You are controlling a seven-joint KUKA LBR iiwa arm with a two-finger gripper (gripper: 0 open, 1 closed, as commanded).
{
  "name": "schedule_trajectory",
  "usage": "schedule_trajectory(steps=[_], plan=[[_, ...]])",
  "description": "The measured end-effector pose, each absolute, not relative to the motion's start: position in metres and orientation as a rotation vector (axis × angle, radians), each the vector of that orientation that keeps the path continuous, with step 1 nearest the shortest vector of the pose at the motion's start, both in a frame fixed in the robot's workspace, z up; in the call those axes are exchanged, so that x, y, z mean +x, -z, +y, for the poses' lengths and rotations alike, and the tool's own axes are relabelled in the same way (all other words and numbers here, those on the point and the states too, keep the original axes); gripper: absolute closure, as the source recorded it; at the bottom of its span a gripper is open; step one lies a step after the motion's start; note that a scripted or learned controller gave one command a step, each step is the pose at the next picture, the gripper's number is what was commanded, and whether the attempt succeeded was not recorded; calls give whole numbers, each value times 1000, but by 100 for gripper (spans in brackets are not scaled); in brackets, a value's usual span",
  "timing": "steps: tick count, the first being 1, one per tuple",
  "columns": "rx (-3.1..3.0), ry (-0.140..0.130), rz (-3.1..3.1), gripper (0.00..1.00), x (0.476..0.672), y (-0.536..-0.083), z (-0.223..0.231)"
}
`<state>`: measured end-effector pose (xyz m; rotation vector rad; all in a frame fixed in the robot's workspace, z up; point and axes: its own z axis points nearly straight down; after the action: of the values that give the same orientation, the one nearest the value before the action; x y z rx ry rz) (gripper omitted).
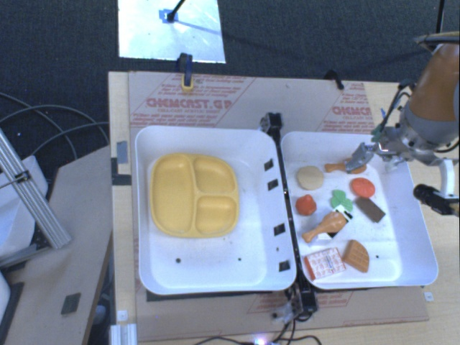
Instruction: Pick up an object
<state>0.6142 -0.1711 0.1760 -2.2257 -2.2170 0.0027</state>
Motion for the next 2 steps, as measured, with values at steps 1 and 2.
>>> schedule_trajectory(steps=[1,2], plan=[[-2223,-4,-2214,0,564,-86,-209],[-2222,0,-2217,0,483,-148,-207]])
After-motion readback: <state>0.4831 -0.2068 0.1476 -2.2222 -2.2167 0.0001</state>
